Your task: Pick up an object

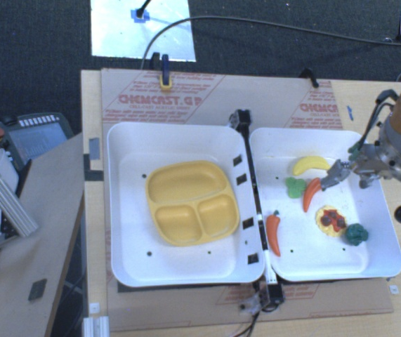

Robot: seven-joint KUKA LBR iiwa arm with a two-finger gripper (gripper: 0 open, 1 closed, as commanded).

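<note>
Red pepper [311, 192], right bin [379, 258], beside banana [310, 163] and green piece [296, 186]; jaws [340, 171] just above-right, grip state indiscernible

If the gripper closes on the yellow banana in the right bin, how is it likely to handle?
The banana looks like a small moulded toy, so probably stiff and light. Its smooth curved skin may slip between fingers. Lying flat, it would likely slide or pivot rather than roll if nudged.
</note>
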